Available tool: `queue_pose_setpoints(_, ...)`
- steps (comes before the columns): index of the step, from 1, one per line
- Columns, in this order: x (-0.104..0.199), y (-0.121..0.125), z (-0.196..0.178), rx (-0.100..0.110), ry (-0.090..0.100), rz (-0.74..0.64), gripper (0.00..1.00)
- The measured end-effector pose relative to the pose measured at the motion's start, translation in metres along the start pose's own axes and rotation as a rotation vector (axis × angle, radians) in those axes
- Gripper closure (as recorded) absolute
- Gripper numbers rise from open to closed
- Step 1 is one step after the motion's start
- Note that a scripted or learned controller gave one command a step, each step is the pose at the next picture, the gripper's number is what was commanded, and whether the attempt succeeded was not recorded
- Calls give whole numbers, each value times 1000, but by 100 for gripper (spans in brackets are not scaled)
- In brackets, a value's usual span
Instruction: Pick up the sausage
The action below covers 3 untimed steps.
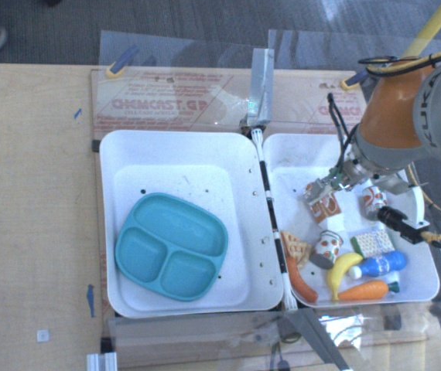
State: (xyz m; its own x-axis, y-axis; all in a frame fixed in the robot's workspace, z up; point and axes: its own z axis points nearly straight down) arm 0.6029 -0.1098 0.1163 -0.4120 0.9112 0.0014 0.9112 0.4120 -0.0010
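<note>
Sausage [300, 282] is lying at the right bin's [429, 292] near-left edge, beside a pizza slice [295, 246]. Gripper [330, 182] is hanging over a small carton [323, 204], well apart from it; finger state unreadable. Teal divided plate [172, 246] is sitting in the left bin [120, 153].

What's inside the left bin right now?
The left bin holds one teal divided plate lying flat toward its front; a few dark specks dot the floor. Whatever lies under the plate is covered.
</note>
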Motion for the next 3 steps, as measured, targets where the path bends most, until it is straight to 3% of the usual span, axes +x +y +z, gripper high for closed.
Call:
queue_pose_setpoints(1,-55,1,21,-20,-13,51,100)
queue_pose_setpoints(2,-53,-4,28,-7,-6,52,0)
queue_pose_setpoints(3,-111,14,29,3,9,-97,0)
